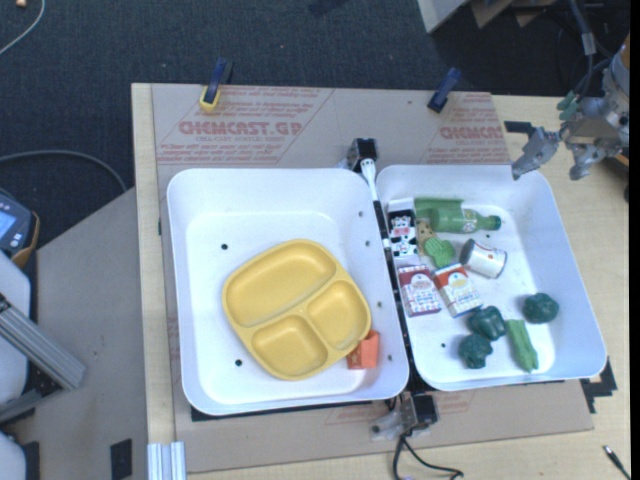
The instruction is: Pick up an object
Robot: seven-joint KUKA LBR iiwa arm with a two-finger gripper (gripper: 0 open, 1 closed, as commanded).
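My gripper hangs above the far right corner of the right bin, open, with nothing between its fingers. Below and left of it, inside that bin, lie a green bottle, a black-and-white carton, a silver can and two red-and-white cartons. Nearer the front are dark green broccoli pieces and a green cucumber-like piece. In the left bin sit a yellow divided plate and a small orange block.
Both bins rest on a cardboard sheet held by clamps at the back. A black fitting sits between the bins at the far edge, and cables lie at the front. A grey device stands at the far left.
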